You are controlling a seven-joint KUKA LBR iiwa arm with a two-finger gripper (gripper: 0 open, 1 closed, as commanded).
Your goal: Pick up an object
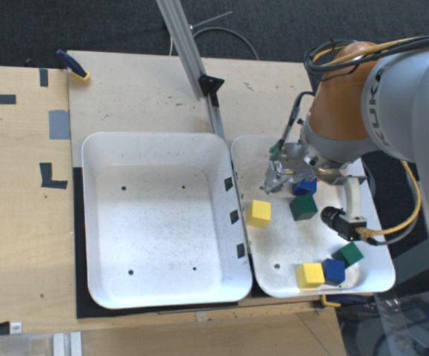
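You had no pick yet: two-finger gripper [277, 178] hung over the right white bin [273, 277], finger state unreadable, small yellow cube [258, 213] at its 7 o'clock.

- A slanted grey metal rail [183, 37] runs from the top edge down to a black bracket [210, 85] just above the gap between the bins.
- A thin dark cable [225, 33] loops over the bench top beside the rail.
- A small blue and yellow tool [73, 64] lies near the bench's upper left corner.
- Grey tape patches [59, 124] and dark tape marks [49, 175] sit on the wooden surface at the left.
- A black mat [78, 258] shows under the left bin's edge.
- Dark carpet [66, 10] covers the floor beyond the bench.
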